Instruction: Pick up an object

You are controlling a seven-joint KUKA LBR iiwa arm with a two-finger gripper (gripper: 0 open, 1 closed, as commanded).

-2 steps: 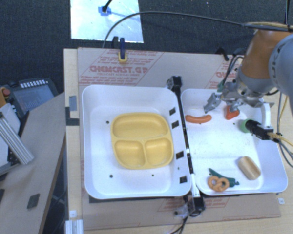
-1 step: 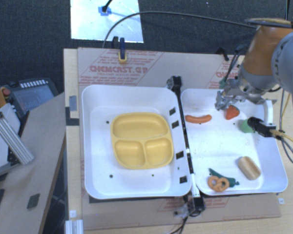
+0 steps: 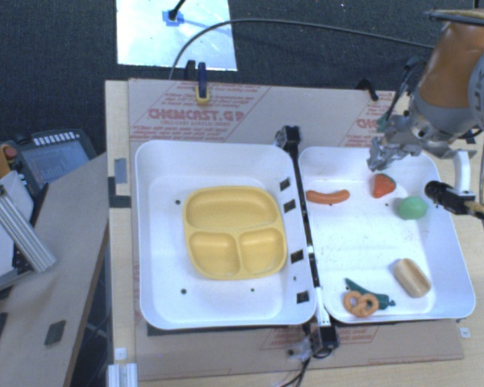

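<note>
Several small toys lying in the right shallow white bin (image 3: 347, 248), none lifted yet. Grey two-finger gripper (image 3: 377, 161) hanging just above the little red toy strawberry (image 3: 383, 185) at the far side. Open or shut: cannot tell. Grabbing and lifting left to do.

A yellow divided tray (image 3: 230, 232) lies in the left bin (image 3: 157, 216); a teach pendant (image 3: 52, 161) rests far left.

Divided tray (image 3: 230, 232) in left bin (image 3: 157, 216), sausage (image 3: 327, 196), strawberry (image 3: 383, 185), ball (image 3: 412, 208), bread roll (image 3: 412, 277) (pretzel (image 3: 360, 302) nearest) in right bin (image 3: 452, 297)
</note>
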